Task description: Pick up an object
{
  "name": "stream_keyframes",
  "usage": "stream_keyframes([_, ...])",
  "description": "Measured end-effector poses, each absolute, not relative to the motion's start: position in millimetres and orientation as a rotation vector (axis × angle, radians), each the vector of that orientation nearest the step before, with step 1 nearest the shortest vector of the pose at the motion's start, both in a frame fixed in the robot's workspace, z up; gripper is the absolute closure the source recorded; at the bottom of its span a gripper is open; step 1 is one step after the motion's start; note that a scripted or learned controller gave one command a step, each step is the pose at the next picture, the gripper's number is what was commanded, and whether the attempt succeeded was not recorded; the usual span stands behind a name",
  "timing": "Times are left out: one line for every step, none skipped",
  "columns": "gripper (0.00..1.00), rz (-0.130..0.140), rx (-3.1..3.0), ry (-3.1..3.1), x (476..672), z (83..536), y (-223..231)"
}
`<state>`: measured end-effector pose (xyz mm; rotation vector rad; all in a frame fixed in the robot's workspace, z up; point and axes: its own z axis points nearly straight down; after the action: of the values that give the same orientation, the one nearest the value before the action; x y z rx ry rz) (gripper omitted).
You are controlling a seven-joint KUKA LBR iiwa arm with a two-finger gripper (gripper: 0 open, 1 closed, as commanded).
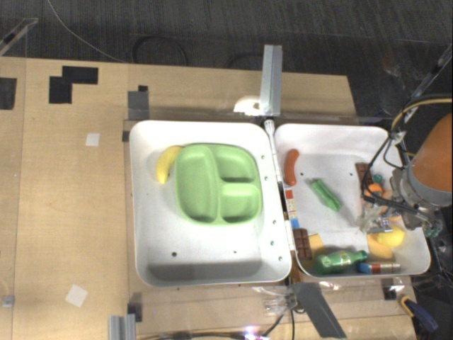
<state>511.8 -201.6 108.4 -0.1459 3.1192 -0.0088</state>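
My gripper (381,222) hangs low over the right side of the right bin (333,144), under the grey wrist and its orange band (433,163). Directly below and in front of it lies a yellow lemon-like fruit (388,242); I cannot tell whether they touch. Lying elsewhere in this bin are a red-orange sausage (290,166), a green pickle-shaped piece (325,194), a green bottle (340,261) on its side, a brown chocolate bar (302,242) and a red marker (383,267). Small orange and teal items (373,183) sit half hidden behind the wrist.
The left bin (205,261) holds a green divided plate (216,183) with a banana (166,163) at its left edge. A metal post (271,83) stands behind the ridge between the bins. Black cables (396,137) loop near the arm.
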Motion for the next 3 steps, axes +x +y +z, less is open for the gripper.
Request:
stream_keyframes([0.0,-0.008,-0.145,3.12,511.7,108.2,-201.4])
stream_keyframes([0.0,-0.005,-0.092,3.126,509.0,90.2,-204.7])
stream_keyframes([1.0,-0.015,-0.103,3.107,515.1,104.8,-203.9])
